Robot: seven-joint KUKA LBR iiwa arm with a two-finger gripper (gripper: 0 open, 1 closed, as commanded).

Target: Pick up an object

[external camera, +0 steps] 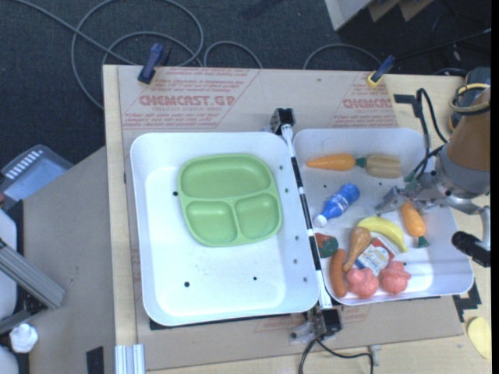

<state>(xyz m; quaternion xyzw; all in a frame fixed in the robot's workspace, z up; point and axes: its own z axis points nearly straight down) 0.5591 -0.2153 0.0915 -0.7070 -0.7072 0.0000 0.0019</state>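
The right bin (312, 142) holds several toy foods. My gripper (403, 202) hangs low over its right side, open, with its tips either side of the top end of a small orange carrot (414, 221). Nothing is lifted between the fingers. A yellow banana (382, 231) lies just left of that carrot. Further left is a blue bottle (341, 201). At the back lie a longer carrot (331, 162) and a tan piece (383, 165). Near the front sit two pink-red fruits (394, 278), an orange cone (357, 245) and a long orange piece (337, 272).
The left bin (148, 232) holds a green divided plate (230, 199). A ridge with clips (300, 201) separates the two bins. Black cables (425, 123) run along the arm at the right. A blue clamp (151, 62) sits on the bench's back left edge.
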